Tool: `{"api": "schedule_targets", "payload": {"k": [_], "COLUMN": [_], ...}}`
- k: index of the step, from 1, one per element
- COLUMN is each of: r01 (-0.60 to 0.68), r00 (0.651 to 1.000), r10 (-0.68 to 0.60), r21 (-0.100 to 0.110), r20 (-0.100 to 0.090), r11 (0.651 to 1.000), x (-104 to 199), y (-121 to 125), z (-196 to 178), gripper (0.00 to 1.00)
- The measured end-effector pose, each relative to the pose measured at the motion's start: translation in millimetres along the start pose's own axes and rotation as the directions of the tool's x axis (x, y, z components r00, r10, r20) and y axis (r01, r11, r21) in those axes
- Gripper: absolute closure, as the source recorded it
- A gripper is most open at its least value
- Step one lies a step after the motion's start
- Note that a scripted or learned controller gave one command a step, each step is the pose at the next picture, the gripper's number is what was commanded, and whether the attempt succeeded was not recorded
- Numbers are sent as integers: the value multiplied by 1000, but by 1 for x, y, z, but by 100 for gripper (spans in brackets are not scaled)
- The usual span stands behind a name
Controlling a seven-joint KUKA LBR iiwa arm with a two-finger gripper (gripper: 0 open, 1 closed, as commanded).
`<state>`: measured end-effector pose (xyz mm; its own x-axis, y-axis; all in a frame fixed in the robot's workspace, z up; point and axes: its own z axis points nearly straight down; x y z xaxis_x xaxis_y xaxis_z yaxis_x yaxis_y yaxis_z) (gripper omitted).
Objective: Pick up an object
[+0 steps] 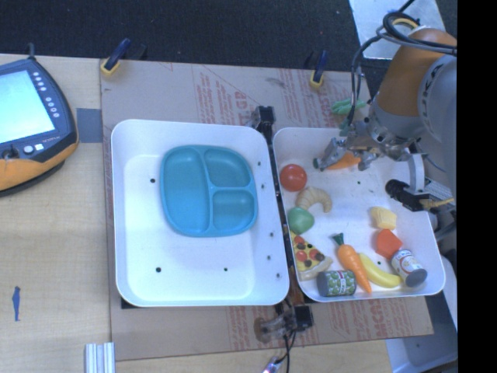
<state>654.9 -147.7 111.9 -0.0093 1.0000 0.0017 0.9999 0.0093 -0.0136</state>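
My gripper [340, 158] hangs low over the far end of the right bin [435, 286], reaching in from the right, and a small orange object [349, 162] sits between its fingers. In the bin below lie a red tomato [293, 176], a croissant [314, 199], a green fruit [300, 220], a pizza slice [308, 255], a carrot [351, 259], a green can [336, 283], a banana [379, 273], a yellow piece [382, 217], an orange-red block [387, 242] and a small jar [408, 266].
The left bin [132, 270] holds a blue divided plate [210, 190]. A tablet-like pendant [31, 123] lies at the bench's left edge. Clamps [115, 57] stand along the back, and a green item [342, 107] sits just beyond the right bin.
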Motion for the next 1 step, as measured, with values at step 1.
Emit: {"api": "schedule_targets", "payload": {"k": [1], "r01": [-7], "r00": [1000], "r10": [7], "r21": [-9], "r20": [2], "r11": [1000], "x": [-30], "y": [1], "z": [20], "gripper": [0]}}
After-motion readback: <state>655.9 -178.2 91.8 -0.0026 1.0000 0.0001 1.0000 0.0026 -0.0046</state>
